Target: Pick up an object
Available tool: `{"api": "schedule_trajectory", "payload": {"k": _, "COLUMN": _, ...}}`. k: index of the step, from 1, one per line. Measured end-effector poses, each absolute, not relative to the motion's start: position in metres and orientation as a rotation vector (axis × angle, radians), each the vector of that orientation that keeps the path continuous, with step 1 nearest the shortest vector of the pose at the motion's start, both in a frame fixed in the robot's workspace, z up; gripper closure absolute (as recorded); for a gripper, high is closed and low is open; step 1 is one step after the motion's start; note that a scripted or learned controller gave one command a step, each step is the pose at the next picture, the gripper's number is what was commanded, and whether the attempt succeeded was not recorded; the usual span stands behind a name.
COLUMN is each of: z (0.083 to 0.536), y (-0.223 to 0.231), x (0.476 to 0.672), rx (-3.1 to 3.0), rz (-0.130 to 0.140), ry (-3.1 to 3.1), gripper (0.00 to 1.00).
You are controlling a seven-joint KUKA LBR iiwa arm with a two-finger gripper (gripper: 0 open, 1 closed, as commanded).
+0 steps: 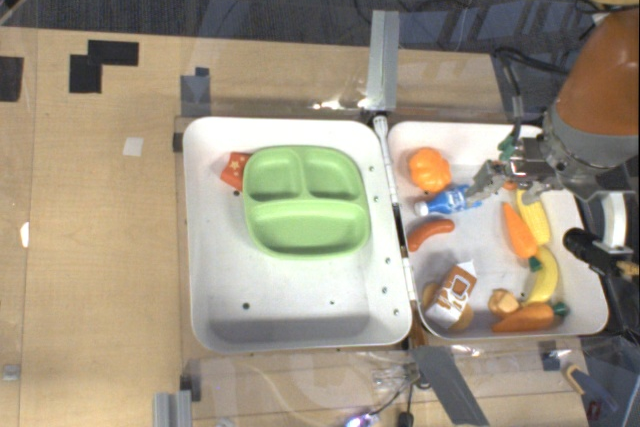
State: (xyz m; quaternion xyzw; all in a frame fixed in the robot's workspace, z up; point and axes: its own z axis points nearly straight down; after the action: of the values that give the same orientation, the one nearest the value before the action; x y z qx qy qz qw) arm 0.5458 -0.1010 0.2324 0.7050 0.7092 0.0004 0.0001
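Gripper (pixel 490 177) sat low in the right bin (pixel 590 320), right beside the blue bottle (pixel 445 203) (likely the target); couldn't tell its grasp state.

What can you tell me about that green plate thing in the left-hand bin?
The green tray looks like smooth, matte plastic, a rounded rectangle split into three compartments: two small ones at the far side, one wide one nearer the camera. It lies flat and right side up in the upper middle of the left bin. A small red item pokes out at its far-left corner, touching or tucked under it.
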Motion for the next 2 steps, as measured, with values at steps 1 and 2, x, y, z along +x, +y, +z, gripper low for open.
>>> {"api": "schedule_trajectory", "payload": {"k": 1, "z": 0.137, "y": -0.082, "x": 0.597, "rx": 2.350, "rz": 0.001, "ry": 2.088, "gripper": 0.00}}
{"api": "schedule_trajectory", "payload": {"k": 2, "z": 0.099, "y": -0.084, "x": 0.583, "rx": 2.205, "rz": 0.041, "ry": 2.207, "gripper": 0.00}}
